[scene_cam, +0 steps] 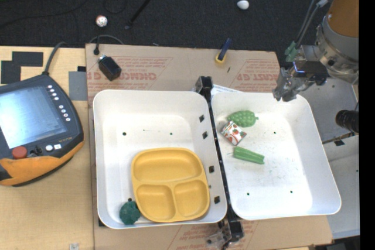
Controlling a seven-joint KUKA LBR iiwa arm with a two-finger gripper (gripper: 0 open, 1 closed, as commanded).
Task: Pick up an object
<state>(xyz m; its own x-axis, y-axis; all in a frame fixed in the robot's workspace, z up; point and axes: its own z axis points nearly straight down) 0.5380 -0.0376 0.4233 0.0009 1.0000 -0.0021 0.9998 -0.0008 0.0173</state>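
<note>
Yellow tray (170,184) beside green lump (129,212)

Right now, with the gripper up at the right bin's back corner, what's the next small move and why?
Probably swing the gripper toward the view's left and lower it over the green bumpy toy. That toy is the nearest object, lying in the right bin beside a small red-and-white carton, and the gripper sits over the far rim.

arm (345,14): cut off by the frame at 2 o'clock
gripper (285,92): fingers too small and dark to tell apart
teach pendant (35,126): cropped at 9 o'clock
</note>
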